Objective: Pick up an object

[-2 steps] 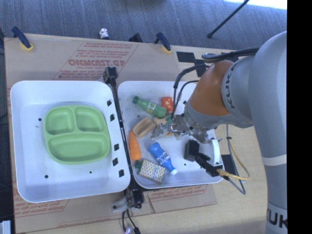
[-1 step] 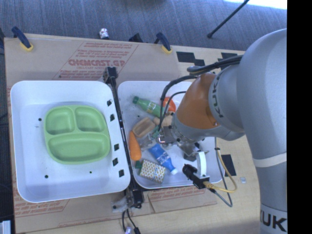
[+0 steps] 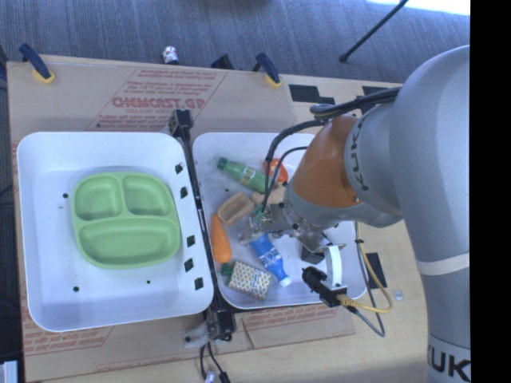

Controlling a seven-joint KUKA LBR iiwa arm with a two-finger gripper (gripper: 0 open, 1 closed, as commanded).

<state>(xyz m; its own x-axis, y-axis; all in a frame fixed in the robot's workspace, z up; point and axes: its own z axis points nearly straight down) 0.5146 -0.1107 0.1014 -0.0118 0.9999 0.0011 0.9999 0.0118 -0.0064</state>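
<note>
The right bin (image 3: 209,156) holds several small objects: a green bottle (image 3: 241,173), a tan bread-like piece (image 3: 235,207), an orange carrot (image 3: 221,239), a blue tube (image 3: 270,258) and a patterned packet (image 3: 250,279). A red-orange item (image 3: 276,168) peeks out beside the arm. My gripper (image 3: 265,219) hangs low over the middle of this bin, just above the blue tube and right of the bread piece. The orange wrist band and grey arm cover much of the bin's right half.
The left bin (image 3: 40,214) carries a green divided plate (image 3: 126,219). Black clips run along the seam between the bins. Blue clamps (image 3: 37,62) hold a cardboard sheet at the bench's back edge. Cables trail by the right bin's front corner.
</note>
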